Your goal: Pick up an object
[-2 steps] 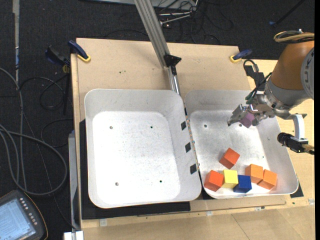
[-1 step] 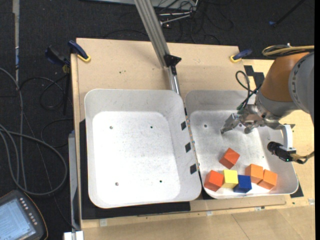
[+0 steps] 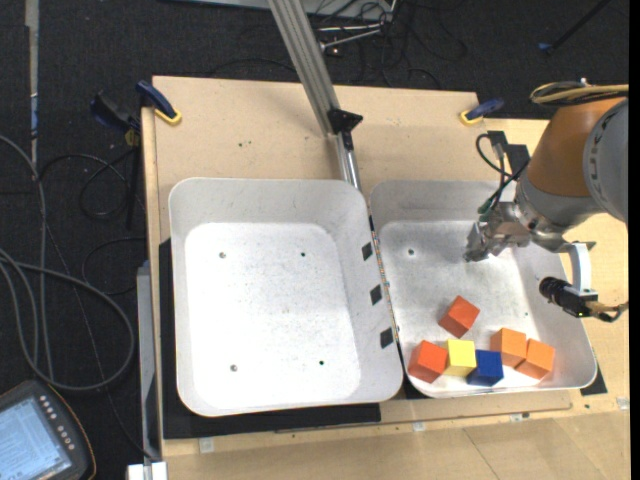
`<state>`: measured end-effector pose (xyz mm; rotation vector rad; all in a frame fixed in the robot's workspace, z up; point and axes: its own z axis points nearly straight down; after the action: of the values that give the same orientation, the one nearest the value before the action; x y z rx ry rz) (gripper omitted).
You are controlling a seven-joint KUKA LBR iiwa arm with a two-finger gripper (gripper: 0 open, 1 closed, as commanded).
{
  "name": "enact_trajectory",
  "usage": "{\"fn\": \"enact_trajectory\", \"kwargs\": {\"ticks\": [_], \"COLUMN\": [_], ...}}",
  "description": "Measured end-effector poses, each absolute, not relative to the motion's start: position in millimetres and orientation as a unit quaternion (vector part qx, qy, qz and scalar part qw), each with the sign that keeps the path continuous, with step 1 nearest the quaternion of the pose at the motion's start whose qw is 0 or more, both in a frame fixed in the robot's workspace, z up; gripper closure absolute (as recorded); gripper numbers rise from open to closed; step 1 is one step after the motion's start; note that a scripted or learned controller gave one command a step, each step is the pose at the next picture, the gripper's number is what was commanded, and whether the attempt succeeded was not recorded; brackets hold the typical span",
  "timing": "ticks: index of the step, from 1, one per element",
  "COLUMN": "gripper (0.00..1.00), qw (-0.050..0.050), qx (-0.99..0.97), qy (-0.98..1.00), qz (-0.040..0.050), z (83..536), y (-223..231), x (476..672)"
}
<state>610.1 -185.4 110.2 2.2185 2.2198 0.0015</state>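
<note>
Left bin (image 3: 200,298): floor bare, open from above across its whole span.
Right bin (image 3: 420,230), far half: gripper (image 3: 483,247) and arm (image 3: 575,173) occupy the right side; left part free.
Right bin, near edge: blocks crowd it: orange cube (image 3: 460,316) apart, then orange (image 3: 429,360), yellow (image 3: 461,354), blue (image 3: 487,367), two orange (image 3: 526,352) touching.
Between bins: raised rims, black clips (image 3: 377,293).
Bench rear: slanted metal pole (image 3: 305,53).

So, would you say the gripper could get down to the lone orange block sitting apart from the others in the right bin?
Probably yes. The gripper hangs over the right bin, up-view of the orange block. Bare bin floor lies between them, and the block stands clear of the cluster along the near wall, so nothing seems to crowd it.
</note>
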Motion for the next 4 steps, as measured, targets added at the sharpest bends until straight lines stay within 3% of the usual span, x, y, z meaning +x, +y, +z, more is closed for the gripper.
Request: {"fn": "enact_trajectory", "kwargs": {"ticks": [3,4], "gripper": [1.0,1.0], "qw": [0.003,0.0], "qx": [0.706,0.704], "qy": [0.708,0.71], "qz": [0.0012,0.0007], "z": [254,259], "y": [-196,-139], "x": [604.7,605.8]}}
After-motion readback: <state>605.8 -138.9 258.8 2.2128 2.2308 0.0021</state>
